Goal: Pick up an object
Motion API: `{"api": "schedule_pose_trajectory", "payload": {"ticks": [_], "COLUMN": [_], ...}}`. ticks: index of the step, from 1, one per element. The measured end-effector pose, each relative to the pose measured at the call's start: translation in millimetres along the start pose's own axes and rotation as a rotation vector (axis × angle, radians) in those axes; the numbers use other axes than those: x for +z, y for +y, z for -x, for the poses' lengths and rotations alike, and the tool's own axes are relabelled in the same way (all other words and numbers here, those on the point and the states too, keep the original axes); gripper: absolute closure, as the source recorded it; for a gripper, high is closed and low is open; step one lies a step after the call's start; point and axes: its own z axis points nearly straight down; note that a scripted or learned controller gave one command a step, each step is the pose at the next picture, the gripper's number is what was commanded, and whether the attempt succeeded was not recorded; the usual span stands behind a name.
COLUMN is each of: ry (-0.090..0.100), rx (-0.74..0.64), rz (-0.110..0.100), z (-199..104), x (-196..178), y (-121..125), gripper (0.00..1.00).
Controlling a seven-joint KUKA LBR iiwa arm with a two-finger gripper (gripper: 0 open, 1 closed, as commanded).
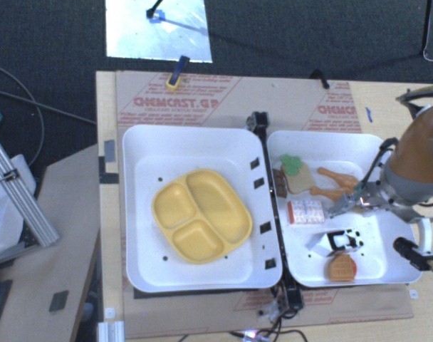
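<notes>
A robotics lab: a cardboard-covered counter point(231, 98) carries two white bins point(142, 191), with loose cables point(31, 112) on dark carpet, aluminium framing point(17, 191), and a grey-and-orange arm point(419, 155).

The left bin point(142, 212) was mostly taken up by a yellow tray point(201, 214) at its middle, with bare floor along the walls. The right bin point(323, 144) was crowded: green piece point(291, 164), tan slice point(300, 182), orange sticks point(336, 182), packet point(305, 211), black-and-white toy point(342, 241) and bun point(341, 268). The arm point(416, 166) overhung its right side. Its far strip lay open.
</notes>
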Motion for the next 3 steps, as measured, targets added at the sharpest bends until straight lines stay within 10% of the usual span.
{"api": "schedule_pose_trajectory", "payload": {"ticks": [1, 2, 3], "ry": [0.0, 0.003, 0.001], "rx": [0.008, -0.007, 0.01], "rz": [-0.003, 0.0, 0.005], "z": [17, -48, -10], "x": [-56, 1, -4], "y": [-56, 14, -52], "gripper": [0.0, 0.0, 0.0]}}
